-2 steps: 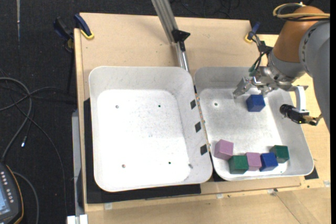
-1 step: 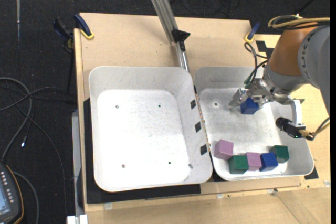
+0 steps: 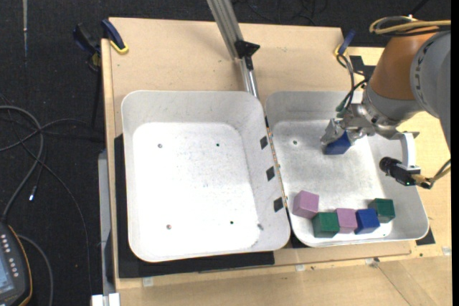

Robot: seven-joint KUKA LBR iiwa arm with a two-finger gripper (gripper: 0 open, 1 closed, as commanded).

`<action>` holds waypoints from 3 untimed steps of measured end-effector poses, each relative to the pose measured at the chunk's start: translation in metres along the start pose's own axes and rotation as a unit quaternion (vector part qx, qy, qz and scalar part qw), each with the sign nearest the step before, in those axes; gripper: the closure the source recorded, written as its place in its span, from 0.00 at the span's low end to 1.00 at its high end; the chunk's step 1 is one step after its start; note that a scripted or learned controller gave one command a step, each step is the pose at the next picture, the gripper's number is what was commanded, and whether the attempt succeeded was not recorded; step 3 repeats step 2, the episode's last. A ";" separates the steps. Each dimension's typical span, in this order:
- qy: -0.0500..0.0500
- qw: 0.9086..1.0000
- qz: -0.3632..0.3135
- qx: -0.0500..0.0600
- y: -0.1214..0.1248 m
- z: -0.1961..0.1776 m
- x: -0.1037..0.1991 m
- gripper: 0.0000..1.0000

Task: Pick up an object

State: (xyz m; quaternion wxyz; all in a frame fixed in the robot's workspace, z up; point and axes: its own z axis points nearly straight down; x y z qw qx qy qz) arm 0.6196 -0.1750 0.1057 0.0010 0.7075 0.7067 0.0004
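My gripper [image 3: 336,136] reaches down into the right bin [image 3: 301,118], near its middle back. A blue block [image 3: 338,145] sits tilted between the fingertips, and the fingers are shut on it. Along the right bin's front edge lie several more blocks: a purple one [image 3: 306,203], a green one [image 3: 325,223], a second purple one [image 3: 346,219], a blue one [image 3: 366,220] and a dark green one [image 3: 384,209].
The left bin [image 3: 143,154] lies beside the right one, their walls meeting at mid-bench. A metal pole [image 3: 222,7] slants in from the back to the seam between the bins. Cables hang off the wrist at the right bin's right wall.
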 end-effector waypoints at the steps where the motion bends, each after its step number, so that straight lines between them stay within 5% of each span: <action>1: 0.001 1.000 -0.006 -0.004 0.028 -0.095 0.092 1.00; 2: 0.002 1.000 -0.006 0.004 -0.034 -0.089 0.187 1.00; 3: 0.002 1.000 -0.006 0.004 -0.034 -0.089 0.187 1.00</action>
